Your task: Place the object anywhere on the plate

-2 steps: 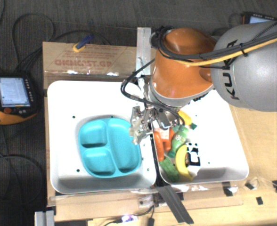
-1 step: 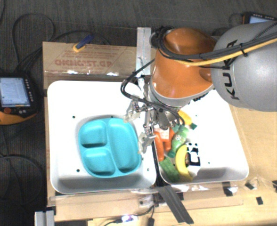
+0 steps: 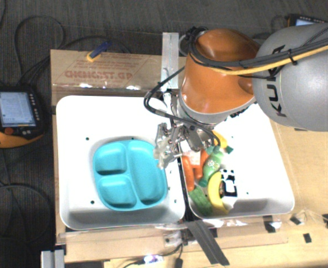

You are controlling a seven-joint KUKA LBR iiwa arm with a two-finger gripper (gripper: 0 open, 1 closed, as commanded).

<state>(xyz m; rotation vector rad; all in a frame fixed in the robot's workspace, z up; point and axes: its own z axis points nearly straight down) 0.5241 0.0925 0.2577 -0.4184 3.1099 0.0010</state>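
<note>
Lying heaped in the right bin [image 3: 264, 166], several toy foods [image 3: 208, 177] sit well apart from the one blue plate [image 3: 128, 175] in the left bin [image 3: 75, 149]. I hover over the divide, and whether anything is held I cannot tell. I'd carry straight over a compartment, lowering gently; two bins, one plate.

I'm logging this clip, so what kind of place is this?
Probably a robotics lab bench: a KUKA arm over two white bins, a teach pendant on the floor, loose cables, and a blue plate.
</note>
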